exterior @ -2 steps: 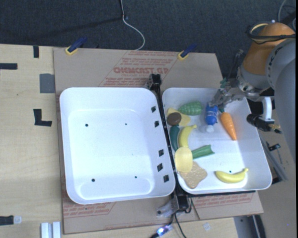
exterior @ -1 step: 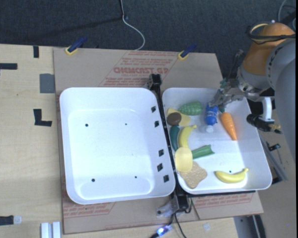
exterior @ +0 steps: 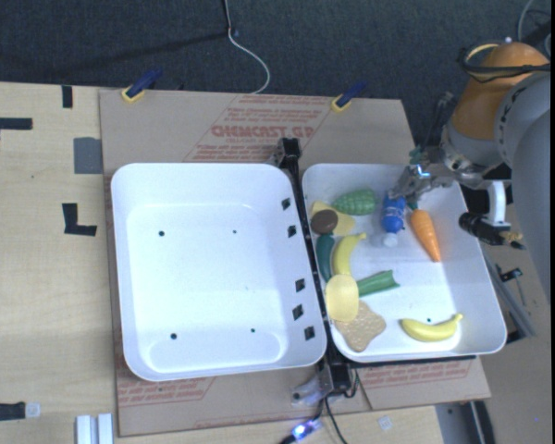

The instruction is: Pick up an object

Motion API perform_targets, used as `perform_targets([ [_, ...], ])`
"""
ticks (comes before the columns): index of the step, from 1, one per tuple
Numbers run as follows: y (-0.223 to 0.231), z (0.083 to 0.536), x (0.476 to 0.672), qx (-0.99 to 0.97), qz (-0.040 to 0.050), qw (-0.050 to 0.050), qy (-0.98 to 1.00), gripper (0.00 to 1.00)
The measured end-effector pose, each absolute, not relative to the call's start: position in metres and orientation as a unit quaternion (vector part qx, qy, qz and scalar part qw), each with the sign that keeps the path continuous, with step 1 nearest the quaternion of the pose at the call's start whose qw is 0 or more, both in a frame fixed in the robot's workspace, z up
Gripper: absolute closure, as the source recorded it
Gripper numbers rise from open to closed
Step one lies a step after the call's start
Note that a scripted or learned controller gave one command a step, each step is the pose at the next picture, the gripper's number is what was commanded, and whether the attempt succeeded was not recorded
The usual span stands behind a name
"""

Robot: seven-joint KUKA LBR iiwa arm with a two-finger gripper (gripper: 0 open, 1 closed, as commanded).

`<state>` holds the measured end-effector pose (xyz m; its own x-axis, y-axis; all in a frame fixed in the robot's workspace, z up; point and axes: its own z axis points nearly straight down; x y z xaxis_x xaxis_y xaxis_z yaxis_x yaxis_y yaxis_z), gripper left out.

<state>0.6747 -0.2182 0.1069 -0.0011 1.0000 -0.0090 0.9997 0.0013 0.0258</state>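
Bench: wood top, cardboard sheet (exterior: 259, 123) under 2 white bins, dark cloth behind. Left bin (exterior: 129, 248) has nothing in it but small dark dots on its floor. Right bin (exterior: 486, 326) holds all the objects. Near edge: 1 banana (exterior: 431, 327), 1 tan cracker (exterior: 361, 328). Along its left wall: 1 yellow lemon-like piece (exterior: 342, 296), 1 more banana (exterior: 345, 251), 1 green stick (exterior: 377, 282), 1 brown round piece (exterior: 324, 220). Far side: 1 green knobbly veg (exterior: 354, 201), 1 carrot (exterior: 426, 234), 1 blue bottle (exterior: 393, 216). Gripper (exterior: 409, 181) sits at the far right corner, just above the bottle; can't tell if it's grasping anything.
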Motion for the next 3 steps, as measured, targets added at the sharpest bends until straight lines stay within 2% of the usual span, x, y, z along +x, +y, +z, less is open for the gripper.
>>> perform_targets([
  [3,-0.2172,0.1064,0.6745,0.706,0.0056,0.013,0.708,1.00],
])
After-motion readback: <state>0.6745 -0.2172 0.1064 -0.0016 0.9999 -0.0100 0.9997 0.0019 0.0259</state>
